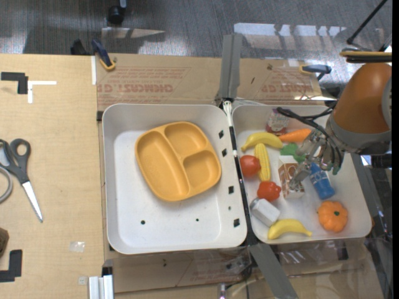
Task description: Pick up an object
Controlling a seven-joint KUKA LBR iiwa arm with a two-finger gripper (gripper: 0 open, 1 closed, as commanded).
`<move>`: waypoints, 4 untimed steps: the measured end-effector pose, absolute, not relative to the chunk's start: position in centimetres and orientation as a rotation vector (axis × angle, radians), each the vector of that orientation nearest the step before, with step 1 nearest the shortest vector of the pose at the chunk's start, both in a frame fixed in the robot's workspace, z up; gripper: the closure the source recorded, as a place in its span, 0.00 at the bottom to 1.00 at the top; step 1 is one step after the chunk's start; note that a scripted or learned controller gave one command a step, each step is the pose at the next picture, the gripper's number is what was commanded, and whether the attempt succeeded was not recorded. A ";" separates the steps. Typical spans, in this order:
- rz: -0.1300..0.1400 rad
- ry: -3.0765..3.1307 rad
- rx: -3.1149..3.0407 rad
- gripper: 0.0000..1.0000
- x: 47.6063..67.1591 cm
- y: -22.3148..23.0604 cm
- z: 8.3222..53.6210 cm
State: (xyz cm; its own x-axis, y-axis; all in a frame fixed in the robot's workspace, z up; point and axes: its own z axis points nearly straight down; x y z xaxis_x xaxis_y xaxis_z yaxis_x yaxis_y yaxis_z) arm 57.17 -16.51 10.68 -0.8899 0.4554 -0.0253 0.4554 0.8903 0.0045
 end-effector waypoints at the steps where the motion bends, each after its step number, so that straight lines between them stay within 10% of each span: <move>1: 0.009 2.991 0.865 0.00 55.5 -20.1 10.7; 3: 0.000 2.924 1.044 0.00 50.6 -14.8 10.6; 4: 0.004 2.931 1.081 0.00 51.3 -10.4 9.8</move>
State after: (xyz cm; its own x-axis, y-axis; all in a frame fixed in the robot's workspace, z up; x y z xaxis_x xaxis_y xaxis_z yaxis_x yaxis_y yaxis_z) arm 51.31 -10.38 9.79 -0.7605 0.6491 -0.0159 0.6490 0.7607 0.0089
